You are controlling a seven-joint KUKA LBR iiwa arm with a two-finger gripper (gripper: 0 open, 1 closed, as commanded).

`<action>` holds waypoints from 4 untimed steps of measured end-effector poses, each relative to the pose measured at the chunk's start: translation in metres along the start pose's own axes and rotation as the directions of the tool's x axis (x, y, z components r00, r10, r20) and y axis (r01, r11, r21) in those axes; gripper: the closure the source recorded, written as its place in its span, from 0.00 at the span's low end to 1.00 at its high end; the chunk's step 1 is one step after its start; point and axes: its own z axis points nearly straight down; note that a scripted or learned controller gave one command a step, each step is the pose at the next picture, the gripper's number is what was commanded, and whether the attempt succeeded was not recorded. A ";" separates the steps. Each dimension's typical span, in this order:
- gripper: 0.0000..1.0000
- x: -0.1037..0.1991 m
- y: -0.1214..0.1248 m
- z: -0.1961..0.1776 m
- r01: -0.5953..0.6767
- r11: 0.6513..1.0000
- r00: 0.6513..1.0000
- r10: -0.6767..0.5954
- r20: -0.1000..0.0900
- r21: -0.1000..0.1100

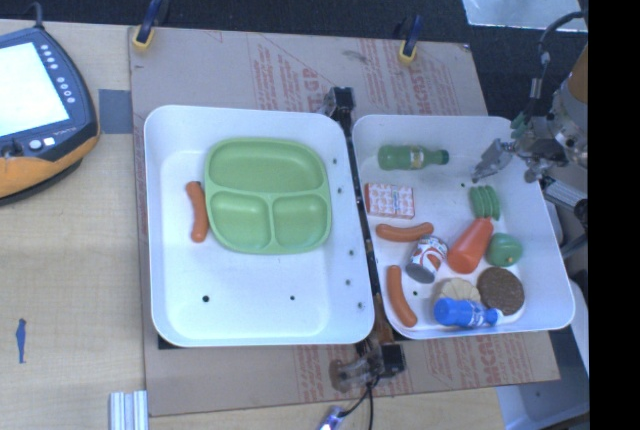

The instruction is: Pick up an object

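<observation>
- Where the arm entered from the right, we found the claw (497, 158) over the right bin's (556, 318) upper right part; we could not tell how it stood, and nothing showed in it.
- Just below it lay a ridged green piece (485, 202), then a carrot (470, 246).
- Left of it lay a green bottle (410, 157).
- The left bin (170, 308) held a green tray (268, 195) and a sausage (198, 211).

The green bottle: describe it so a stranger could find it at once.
Start at the right-hand white bin. Along its far edge, near the left corner, the green bottle lies on its side, apart from the other items. Unlike the blue bottle at the near edge, it is green with a yellowish cap end.
</observation>
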 end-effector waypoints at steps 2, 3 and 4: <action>0.00 0.010 -0.058 0.099 0.001 1.000 1.000 -0.001 0.000 0.000; 0.00 0.057 -0.098 0.101 0.002 1.000 1.000 -0.002 -0.001 0.000; 0.00 0.035 -0.072 0.100 -0.001 1.000 1.000 0.001 0.000 -0.001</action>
